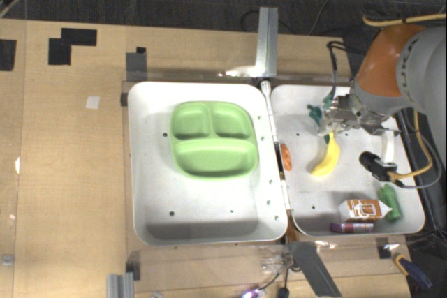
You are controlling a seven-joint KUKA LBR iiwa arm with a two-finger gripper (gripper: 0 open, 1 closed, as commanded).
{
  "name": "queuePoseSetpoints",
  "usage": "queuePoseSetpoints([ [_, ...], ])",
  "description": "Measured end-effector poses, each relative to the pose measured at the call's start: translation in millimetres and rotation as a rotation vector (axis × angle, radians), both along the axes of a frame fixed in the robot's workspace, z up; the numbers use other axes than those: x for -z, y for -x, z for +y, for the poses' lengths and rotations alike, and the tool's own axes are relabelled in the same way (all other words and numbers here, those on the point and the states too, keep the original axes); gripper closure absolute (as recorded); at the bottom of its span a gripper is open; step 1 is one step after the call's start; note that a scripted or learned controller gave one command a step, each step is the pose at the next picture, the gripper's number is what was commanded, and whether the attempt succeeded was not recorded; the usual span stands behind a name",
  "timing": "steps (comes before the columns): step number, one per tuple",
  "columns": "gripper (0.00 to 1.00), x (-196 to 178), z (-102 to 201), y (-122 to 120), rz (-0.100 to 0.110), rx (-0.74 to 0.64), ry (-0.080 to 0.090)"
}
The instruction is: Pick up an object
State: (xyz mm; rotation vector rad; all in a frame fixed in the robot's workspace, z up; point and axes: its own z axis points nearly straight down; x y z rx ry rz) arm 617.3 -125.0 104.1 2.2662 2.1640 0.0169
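Over the right bin point(300, 199), from its right side, the grey arm point(412, 73) reaches in w/ the orange band up top. The left bin point(150, 171) butts against the right bin's left wall and holds a green plate point(213, 139), well apart from the action.

The gripper point(335, 125) hangs over the right bin's far half, approx midway across. Can't tell if the claw is apart or together; too small and cluttered there.

The banana point(326, 158), the likeliest pick, lies near the right bin's middle. Its long axis runs far-to-near and slants a bit toward the left wall at the near end. Its far tip sits right at the gripper, so the body lies on the gripper's near side. Nothing shows as clamped.

Judgement: the claw needs a short shift toward the right bin's near edge, to the banana's mid, then a close across the short axis, i.e. left-right.

Smaller stuff:
- carton point(363, 208) by the right bin's near edge
- green piece point(390, 202) just beside it, toward the right wall
- marker point(353, 226) along the near edge
- orange bit point(286, 157) on the left wall
- teal bit point(316, 112) in the far half, just beside the gripper
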Motion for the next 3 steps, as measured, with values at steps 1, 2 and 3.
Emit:
queuePoseSetpoints([
  [1,1.00,-124,57,-6,0.006,-0.001,0.001],
  [2,0.00,-123,56,-5,0.007,-0.001,0.002],
  [3,0.00,-240,42,-53,0.005,-0.004,0.003],
])
